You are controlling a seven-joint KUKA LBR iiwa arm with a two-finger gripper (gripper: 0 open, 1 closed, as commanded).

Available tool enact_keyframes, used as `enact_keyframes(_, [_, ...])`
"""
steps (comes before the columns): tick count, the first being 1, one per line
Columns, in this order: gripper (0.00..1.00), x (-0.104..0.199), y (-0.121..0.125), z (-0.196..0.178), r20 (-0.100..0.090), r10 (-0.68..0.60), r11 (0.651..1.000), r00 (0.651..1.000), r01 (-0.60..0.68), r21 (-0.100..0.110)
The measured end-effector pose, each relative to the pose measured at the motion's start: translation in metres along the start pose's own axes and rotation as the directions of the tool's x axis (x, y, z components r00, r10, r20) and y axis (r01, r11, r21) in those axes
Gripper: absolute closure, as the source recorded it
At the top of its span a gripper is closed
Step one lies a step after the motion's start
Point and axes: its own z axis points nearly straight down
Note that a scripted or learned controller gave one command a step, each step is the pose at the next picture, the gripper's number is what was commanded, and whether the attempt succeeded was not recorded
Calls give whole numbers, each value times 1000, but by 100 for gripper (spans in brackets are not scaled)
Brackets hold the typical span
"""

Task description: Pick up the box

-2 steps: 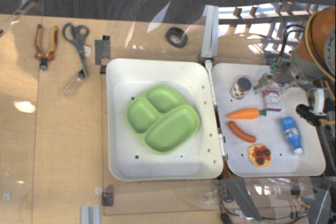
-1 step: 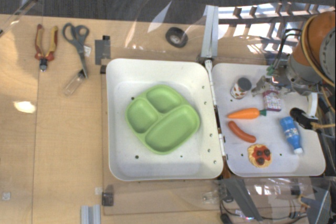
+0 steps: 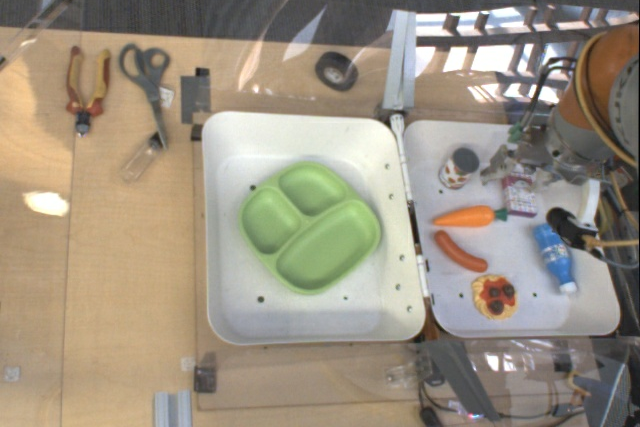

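Note:
The box (image 3: 519, 198) is small and white with dark pink print. It lies in the right bin (image 3: 600, 315), near its far side and just right of the carrot's green top. My gripper (image 3: 520, 165) hangs directly over the box's far end, reaching in from the right under the grey and orange arm. The view does not show whether it touches the box, and its lower part is partly hidden by its own body.
In the right bin lie a small can (image 3: 460, 167), an orange carrot (image 3: 467, 216), a sausage (image 3: 460, 251), a toy pizza (image 3: 495, 295) and a blue bottle (image 3: 554, 257). The left bin (image 3: 225, 215) holds a green divided plate (image 3: 311, 227). Pliers (image 3: 83, 85), scissors (image 3: 150, 85) and a tape roll (image 3: 336, 69) lie on the bench.

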Motion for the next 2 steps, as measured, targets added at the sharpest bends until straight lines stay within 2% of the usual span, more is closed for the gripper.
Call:
enact_keyframes(1, [100,0,3,-14,2,-3,1000,1000,3,-6])
enact_keyframes(2, [0,0,3,-13,3,-3,1000,1000,3,-5])
